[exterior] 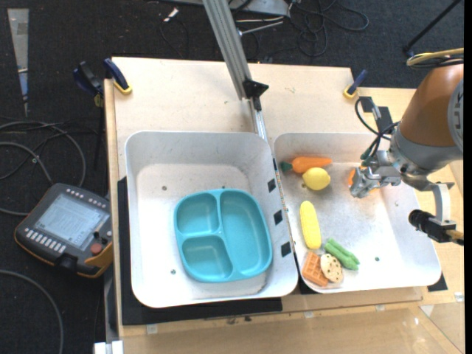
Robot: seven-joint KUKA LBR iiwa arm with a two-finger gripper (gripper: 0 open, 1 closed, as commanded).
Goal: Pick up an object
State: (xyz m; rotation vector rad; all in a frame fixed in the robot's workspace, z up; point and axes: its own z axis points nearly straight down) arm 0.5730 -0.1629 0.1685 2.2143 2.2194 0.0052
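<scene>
Your gripper (359, 185) hovers beside the toy lemon (316, 178); whether it's open, you cannot tell. The lemon looks light, hard, slippery: pinch across its middle.

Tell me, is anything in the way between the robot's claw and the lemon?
Nothing I can see. The gripper hangs over the right bin, just right of the lemon, with bare bin floor between them. The carrot touches the lemon's far side, away from the gripper.

End effector (359, 185) low — right bin (413, 260).
</scene>
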